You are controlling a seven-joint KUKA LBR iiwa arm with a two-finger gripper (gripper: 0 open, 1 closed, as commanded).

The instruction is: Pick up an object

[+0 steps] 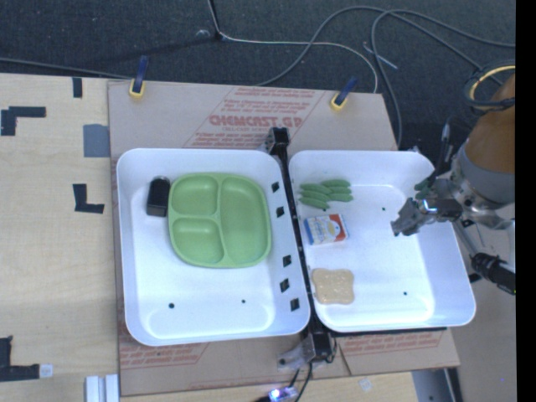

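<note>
Camera view shows the gripper (pixel 405 223) over the right bin (pixel 435 300); whether it is spread or closed, I cannot tell. Nearby, the small carton (pixel 325 229) looks light and stiff; pinch its flat sides.

1. The white bins (pixel 134 249) look like smooth, slightly glossy plastic.
2. The green divided plate (pixel 220 220) is matt plastic.
3. The board (pixel 251 115) beneath looks like printed brown cardboard.
</note>
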